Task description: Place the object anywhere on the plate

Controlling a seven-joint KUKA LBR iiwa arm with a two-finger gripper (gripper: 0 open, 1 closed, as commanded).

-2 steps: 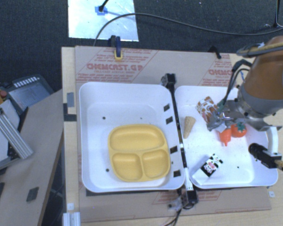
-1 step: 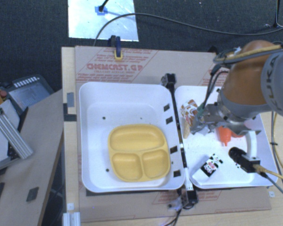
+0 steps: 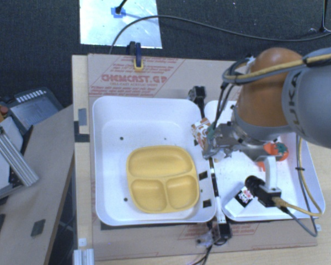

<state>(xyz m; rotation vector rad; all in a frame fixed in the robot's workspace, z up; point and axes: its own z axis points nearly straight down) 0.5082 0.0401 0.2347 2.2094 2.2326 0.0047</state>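
Over bin divider: claw [image 3: 208, 143] pinching small printed box [image 3: 200, 131]; smooth yellow three-compartment plate [image 3: 161, 178] left.

The pincer [image 3: 209, 146] is largely covered by the arm's wrist, so its finger spacing cannot be judged. Behind it, much of the right bin [image 3: 306, 200] is hidden.

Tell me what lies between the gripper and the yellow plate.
In the camera view, bare white bin floor separates the gripper from the yellow plate.
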